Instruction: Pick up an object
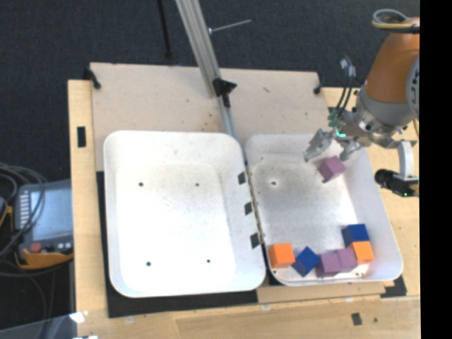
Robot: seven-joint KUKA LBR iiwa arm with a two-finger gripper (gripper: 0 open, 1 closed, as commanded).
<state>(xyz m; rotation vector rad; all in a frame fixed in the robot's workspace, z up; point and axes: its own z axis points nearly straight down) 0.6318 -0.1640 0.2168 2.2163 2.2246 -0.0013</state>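
Note:
My gripper [332, 149] hangs over the far part of the right bin [296, 189], its two fingers spread apart and open. A purple cube [330, 168], tilted, sits just below and between the fingertips; nothing shows it clamped by them. Along the bin's near edge lie an orange cube [282, 254], a blue cube [306, 260], two purple cubes [337, 261], another orange cube [363, 251] and a second blue cube [355, 234].
The left bin [176, 210] lies beside the right one, with small black clips along the shared edge. A slanted aluminium bar [201, 37] rises from behind the bins. A pendant with cables [39, 221] sits off the bench at left.

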